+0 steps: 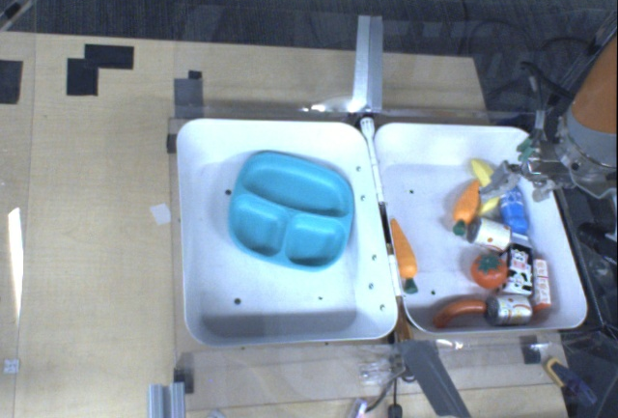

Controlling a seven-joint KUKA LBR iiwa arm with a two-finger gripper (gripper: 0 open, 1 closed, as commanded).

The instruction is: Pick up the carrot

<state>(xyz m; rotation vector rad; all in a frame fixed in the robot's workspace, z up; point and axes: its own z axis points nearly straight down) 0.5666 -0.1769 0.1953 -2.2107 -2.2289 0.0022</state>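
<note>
We see the gripper [504, 179] low over the right bin [425, 155], near its far right side, fingers spread apart with nothing between them. Just below it and slightly left lies one carrot [466, 202], touching a banana [485, 177] that sits right at the fingertips. A second carrot [404, 255] lies well to the gripper's lower left, against the bin's left wall. Below the gripper we find a blue bottle [515, 212], a white can [491, 234], a tomato [490, 271] and a sausage [458, 311]. Far to the gripper's left, in the left bin [208, 310], rests a blue tray [290, 208].
</note>
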